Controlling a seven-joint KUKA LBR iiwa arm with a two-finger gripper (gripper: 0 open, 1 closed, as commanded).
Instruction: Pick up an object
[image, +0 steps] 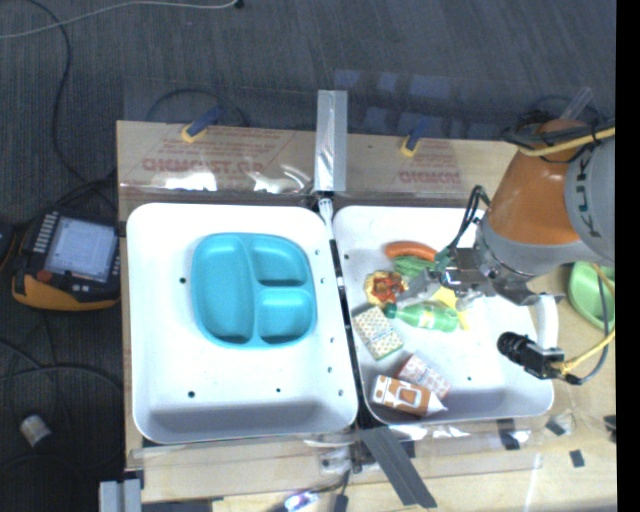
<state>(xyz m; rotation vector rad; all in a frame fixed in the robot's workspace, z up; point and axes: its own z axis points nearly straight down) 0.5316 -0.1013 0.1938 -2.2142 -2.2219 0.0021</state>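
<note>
arm (560, 210): cut off by the right edge; just the orange band and grey wrist housing are in frame
gripper (447, 283): fingers too small and dark against the clutter to tell their spacing or whether they touch anything
green bottle (428, 317): its upper side is partly covered by the gripper parts
right bin (480, 395): its right wall and upper right corner are hidden beneath the arm
light green object (590, 290): cropped by the right edge and overlapped by the arm; cannot be identified
small box (403, 396): print too blurred to read
cardboard lettering (205, 160): red, smeared, illegible
handheld screen (75, 255): display washed out, nothing legible
</note>
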